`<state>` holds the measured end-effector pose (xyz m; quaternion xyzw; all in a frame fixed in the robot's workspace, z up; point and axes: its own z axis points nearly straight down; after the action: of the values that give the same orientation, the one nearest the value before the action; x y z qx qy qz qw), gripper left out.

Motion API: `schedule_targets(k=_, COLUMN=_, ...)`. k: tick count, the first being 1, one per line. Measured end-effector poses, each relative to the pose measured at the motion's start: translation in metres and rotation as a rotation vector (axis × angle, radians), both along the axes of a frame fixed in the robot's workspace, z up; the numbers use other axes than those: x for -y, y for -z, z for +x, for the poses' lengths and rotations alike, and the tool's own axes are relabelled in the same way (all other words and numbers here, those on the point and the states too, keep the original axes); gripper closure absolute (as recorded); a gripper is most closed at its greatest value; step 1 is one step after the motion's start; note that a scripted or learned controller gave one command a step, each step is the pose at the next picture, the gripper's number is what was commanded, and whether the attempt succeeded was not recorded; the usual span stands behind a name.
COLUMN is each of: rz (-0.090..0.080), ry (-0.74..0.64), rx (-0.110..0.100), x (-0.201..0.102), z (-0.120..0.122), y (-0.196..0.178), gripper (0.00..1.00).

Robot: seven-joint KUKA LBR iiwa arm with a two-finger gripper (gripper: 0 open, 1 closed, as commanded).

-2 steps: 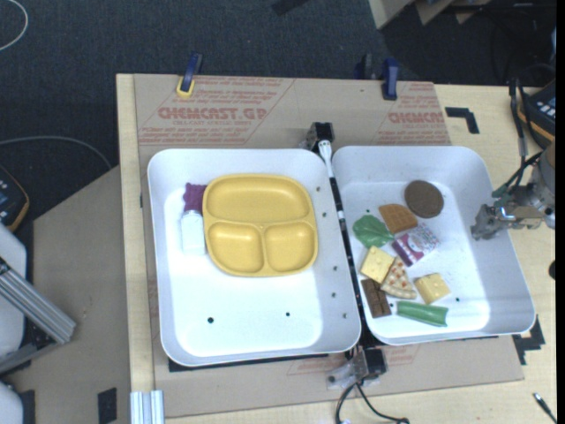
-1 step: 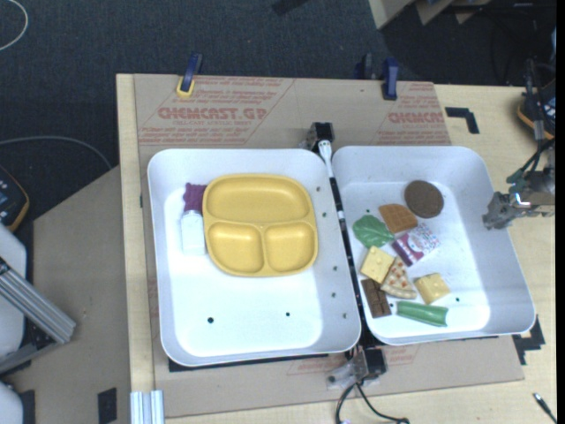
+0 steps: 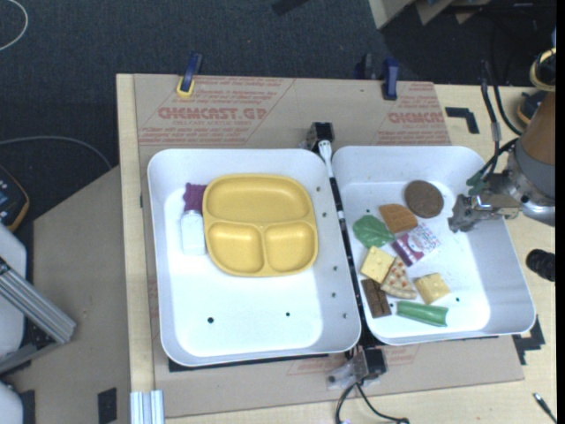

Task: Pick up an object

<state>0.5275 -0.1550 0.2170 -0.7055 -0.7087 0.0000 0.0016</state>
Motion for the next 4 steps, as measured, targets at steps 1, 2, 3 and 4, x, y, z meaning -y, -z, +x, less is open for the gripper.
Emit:
schedule_targets(k=1, rz=0.001, ry=-0.001, rx=0.0, x=-0.051, z=0.006, y=0.003, gripper=1.0)
schedule_targets(k=2, rz=0.001, ry=-0.002, rx=0.0, x=-0.103, z=-0.006, y=-0.01, gripper=1.0)
schedule_targets(k=3, rz=0.001, ry=-0.003, rx=-0.001, x=-0.165, z=-0.011, y=0.0, gripper=1.0)
schedule_targets(k=4, rz=-0.003, ry=0.004, rx=0.006, x=-0.16, z=-0.003, y=-0.015, gripper=1.0)
